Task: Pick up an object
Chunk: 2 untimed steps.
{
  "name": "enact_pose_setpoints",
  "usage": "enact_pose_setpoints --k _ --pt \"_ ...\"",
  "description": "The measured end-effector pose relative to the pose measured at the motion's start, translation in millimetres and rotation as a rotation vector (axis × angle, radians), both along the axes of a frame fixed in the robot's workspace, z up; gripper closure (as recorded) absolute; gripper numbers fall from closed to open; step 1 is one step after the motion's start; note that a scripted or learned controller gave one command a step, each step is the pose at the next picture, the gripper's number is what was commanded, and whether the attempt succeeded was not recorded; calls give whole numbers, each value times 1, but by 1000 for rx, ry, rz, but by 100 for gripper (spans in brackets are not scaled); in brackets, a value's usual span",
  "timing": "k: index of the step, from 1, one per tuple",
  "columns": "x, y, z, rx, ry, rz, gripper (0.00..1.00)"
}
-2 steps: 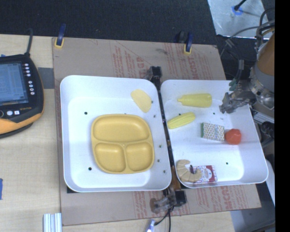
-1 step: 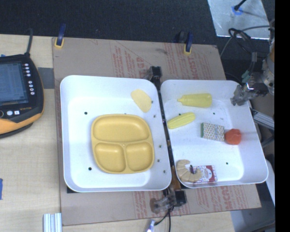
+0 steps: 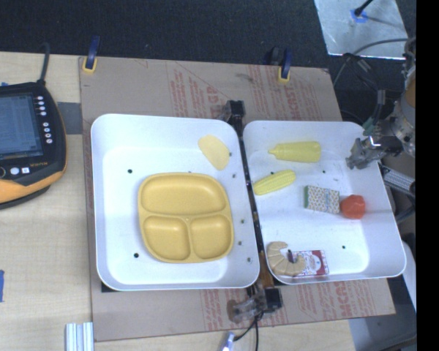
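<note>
The gripper (image 3: 366,152) hovers at the right bin's (image 3: 366,265) far-right rim, probably staging a descent; I cannot tell its fingers' state. Nearest candidates: the red tomato (image 3: 353,206) and patterned sponge (image 3: 322,199), near it.

The white bins (image 3: 110,196) look like smooth, shiny plastic. The yellow tray (image 3: 184,216) is smooth plastic. Under them lies matt brown cardboard (image 3: 168,86).

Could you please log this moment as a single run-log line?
gripper: over right bin far-right edge, holding nothing seen | nearest: tomato, sponge | left bin: yellow tray | pick: not yet
</note>
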<state>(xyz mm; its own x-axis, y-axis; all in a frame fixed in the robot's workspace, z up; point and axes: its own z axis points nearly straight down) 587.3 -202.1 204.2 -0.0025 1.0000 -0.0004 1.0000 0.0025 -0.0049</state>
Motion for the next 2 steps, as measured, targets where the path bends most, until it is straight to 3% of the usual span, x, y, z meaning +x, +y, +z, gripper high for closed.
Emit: enact_pose_setpoints --k 1,2 --pt "-24 -6 -25 0 1 2 100" --pt "-24 -6 -24 -1 -1 2 0"
